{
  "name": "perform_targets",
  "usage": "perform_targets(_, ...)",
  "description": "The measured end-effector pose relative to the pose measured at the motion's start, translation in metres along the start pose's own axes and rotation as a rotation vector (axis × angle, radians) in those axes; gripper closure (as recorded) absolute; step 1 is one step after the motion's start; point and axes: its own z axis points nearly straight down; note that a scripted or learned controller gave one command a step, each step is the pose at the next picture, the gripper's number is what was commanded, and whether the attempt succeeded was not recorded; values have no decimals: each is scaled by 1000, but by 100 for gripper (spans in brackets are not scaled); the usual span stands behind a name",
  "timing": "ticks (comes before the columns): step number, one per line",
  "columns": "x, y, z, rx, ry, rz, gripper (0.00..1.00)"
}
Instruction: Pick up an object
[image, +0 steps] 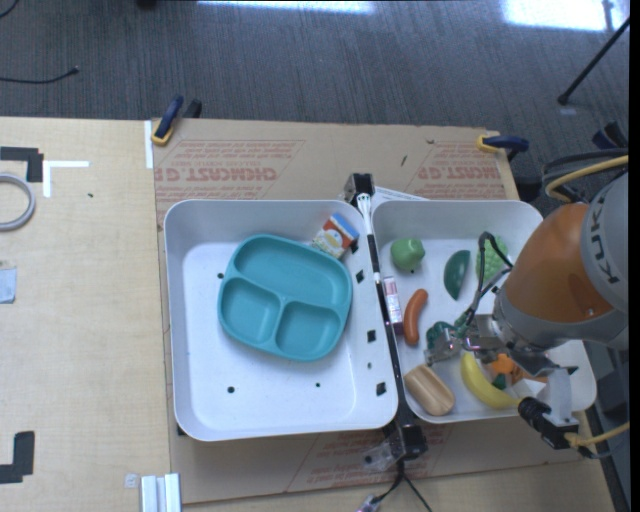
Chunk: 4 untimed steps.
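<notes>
The gripper (452, 343) is seen low in the right bin (520, 215), at the lower right of the frame, just left of a banana (482, 385); whether it is wide or narrow cannot be told. A red sausage (413, 315), a green apple (407, 253) and a bread roll (429, 390) lie nearby. A teal divided plate (285, 297) is set in the left bin (190, 330).
</notes>
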Motion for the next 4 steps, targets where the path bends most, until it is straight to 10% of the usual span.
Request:
perform_targets(1, 0, 1, -10, -2, -1, 4, 100)
perform_targets(2, 0, 1, -10, -1, 0, 3, 0)
perform_targets(3, 11, 0, 0, 1, 0, -1, 0)
perform_targets(4, -48, 2, 0, 5, 21, -13, 0)
